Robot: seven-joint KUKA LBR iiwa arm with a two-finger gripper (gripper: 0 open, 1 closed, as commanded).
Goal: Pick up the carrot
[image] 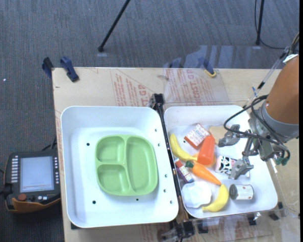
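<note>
The carrot (206,173) is an orange cone lying flat in the middle of the right bin (184,113), with its tip pointing toward the lower right. My gripper (236,154) hangs over the right part of that bin, to the right of the carrot and slightly above it in the picture. Its fingers (241,168) stand spread apart and nothing is between them. A small black-and-white patterned carton (223,164) lies between the carrot and the gripper.
Around the carrot lie an orange bottle (207,150), two bananas (179,148) (219,198), a red-and-white box (197,134), a white cup (196,194), a small can (241,191) and a dark bottle (183,171). The left bin (73,135) holds a green divided plate (126,164).
</note>
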